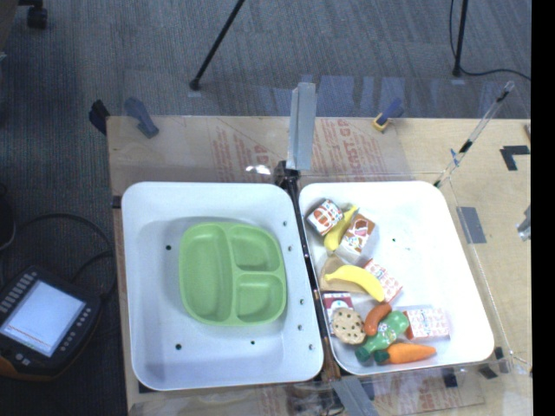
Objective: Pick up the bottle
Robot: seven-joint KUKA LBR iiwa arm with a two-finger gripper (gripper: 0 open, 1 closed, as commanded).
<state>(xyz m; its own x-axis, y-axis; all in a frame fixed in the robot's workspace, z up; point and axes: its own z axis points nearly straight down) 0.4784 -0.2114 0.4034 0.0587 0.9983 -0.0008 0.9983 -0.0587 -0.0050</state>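
1 green bottle (388, 333) lies on its side in the near part of the right bin (451, 211), close to the front wall. An orange carrot (409, 352) lies just in front of the bottle and touches it. A white and pink box (427, 322) lies just to the right of the bottle. A small reddish stick-shaped toy (375, 317) leans against the bottle's left side. A round cookie (348, 325) with dark spots sits near the bottle, on its left. A red carton (336, 302) lies just behind that cookie.

Farther back from the bottle lies a yellow banana (354, 278), and it rests partly on a red and white pack (386, 284). Still farther back from the bottle are 2 little cartons (325, 217), with a 2nd banana (340, 230) between them.

Well to the left of the bottle is the left bin (139, 202). A green plate (232, 273) with 3 parts lies flat in it. Both bins sit on a pale wooden surface (199, 146). A grey post (303, 128) stands behind the bottle, at the back where the 2 bins meet. Far to the left of the bottle, on the floor, lies a handheld screen (39, 319) with a cable.
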